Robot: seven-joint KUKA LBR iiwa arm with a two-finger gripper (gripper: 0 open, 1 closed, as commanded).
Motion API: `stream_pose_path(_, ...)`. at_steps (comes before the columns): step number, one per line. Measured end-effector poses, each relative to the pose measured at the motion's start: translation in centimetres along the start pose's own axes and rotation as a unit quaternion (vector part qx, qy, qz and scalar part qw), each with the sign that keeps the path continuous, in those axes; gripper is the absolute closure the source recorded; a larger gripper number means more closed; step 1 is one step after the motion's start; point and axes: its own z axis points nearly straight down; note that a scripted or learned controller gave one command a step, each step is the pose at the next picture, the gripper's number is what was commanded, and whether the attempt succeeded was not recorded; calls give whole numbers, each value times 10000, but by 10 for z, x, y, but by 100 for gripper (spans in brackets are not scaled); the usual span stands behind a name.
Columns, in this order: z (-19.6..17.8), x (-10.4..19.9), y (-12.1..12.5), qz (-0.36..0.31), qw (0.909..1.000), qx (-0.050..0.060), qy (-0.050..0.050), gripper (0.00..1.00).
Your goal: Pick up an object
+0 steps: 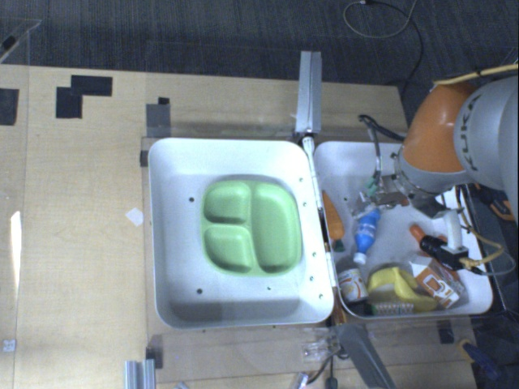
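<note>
So we're still early on this one, nothing's been picked up as far as we can see. The gripper [388,191] sits low in the right bin [480,302], near the top of the pile, and honestly we can't tell if the fingers are released or clenched.

Count in that bin: one blue-capped bottle [366,232], one yellow sponge-like thing [395,285], one orange tube [332,215] along the left wall, one small round can [349,283], one brown packet [438,284], and some dark bits we can't make out. The left bin [174,217] has one green divided tray [252,226]. Grasp and lift are both still left.
</note>
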Motion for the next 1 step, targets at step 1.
stream_pose_path(1,-81,115,-36,674,9977,10,-1,100)
